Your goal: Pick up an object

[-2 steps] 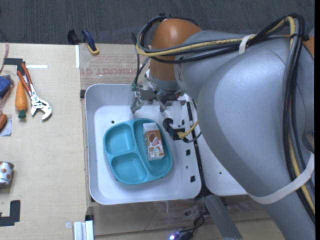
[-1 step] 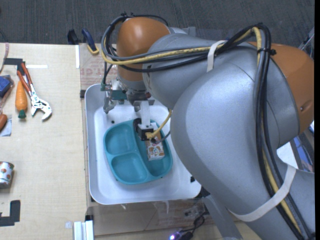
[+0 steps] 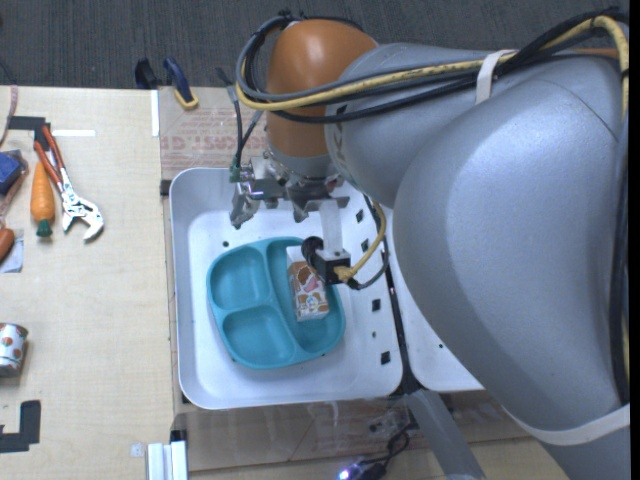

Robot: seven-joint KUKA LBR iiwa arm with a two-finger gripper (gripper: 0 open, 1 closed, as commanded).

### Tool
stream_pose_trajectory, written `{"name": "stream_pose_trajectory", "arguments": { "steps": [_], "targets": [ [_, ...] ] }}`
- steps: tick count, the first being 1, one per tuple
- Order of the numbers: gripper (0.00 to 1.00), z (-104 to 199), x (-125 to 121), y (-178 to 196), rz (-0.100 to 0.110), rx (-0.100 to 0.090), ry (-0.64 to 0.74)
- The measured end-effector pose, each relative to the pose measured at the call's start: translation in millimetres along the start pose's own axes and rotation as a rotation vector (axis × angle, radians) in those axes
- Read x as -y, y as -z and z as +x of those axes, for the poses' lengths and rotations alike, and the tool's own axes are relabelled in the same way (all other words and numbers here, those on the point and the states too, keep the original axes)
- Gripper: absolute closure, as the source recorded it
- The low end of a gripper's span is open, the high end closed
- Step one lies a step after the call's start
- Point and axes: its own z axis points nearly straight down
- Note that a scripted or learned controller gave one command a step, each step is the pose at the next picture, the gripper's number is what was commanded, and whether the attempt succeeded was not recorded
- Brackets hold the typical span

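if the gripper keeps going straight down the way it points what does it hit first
The gripper would likely meet the far rim of the teal tray, or the white bin floor just beyond it; depth is unclear from this slant. The small packet looks off that line.

The pale wooden bench [image 3: 100,308] bears a white bin [image 3: 183,298]. Well left of the bin lie a silver wrench [image 3: 80,213], what looks like an orange carrot [image 3: 41,198], and a small can [image 3: 10,348].

Toy carrot [image 3: 41,196] just beside an orange-handled wrench [image 3: 72,200], small tin [image 3: 10,348] nearby, on wooden bench [image 3: 100,308]
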Motion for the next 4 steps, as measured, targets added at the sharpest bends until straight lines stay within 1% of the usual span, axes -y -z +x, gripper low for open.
{"name": "stream_pose_trajectory", "arguments": {
  "steps": [1,2,3,4],
  "targets": [
    [0.0,-59.6,-9.7,-41.0,0.004,0.0,-0.174],
    [0.0,-49.7,-26.6,-63.1,-0.001,0.0,-0.159],
    [0.0,24.2,-34.9,-62.9,-0.001,-0.001,-0.134],
    [0.0,-0.1,25.0,26.8,0.001,0.0,-0.066]
  ]
}}
